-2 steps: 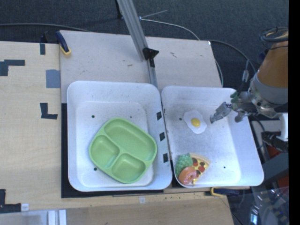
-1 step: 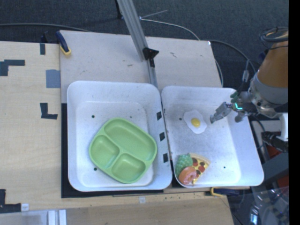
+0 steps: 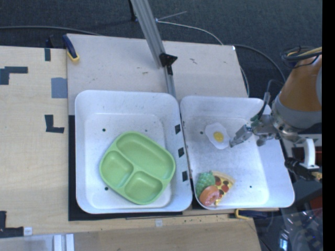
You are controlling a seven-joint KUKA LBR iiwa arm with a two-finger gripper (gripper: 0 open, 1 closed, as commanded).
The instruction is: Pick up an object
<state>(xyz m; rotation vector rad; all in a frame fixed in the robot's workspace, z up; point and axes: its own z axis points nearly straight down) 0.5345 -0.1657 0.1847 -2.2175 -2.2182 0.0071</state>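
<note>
In the right bin (image 3: 261, 192) lies a toy fried egg (image 3: 216, 135), white with a yellow yolk, near the bin's middle. My gripper (image 3: 246, 135) hangs just to the right of the egg, its grey fingers (image 3: 239, 137) pointing left toward the egg's edge. Nothing is visible between the fingers. At the bin's front left corner sits a cluster of toy food (image 3: 213, 187): a green piece, a red piece and a pizza slice. The arm (image 3: 301, 95) with its orange band comes in from the right.
The left bin (image 3: 86, 140) holds a green divided plate (image 3: 137, 167). A metal pole (image 3: 152, 27) slants across the bench behind the bins. A blue and yellow clamp (image 3: 70, 48) sits at the bench's back left.
</note>
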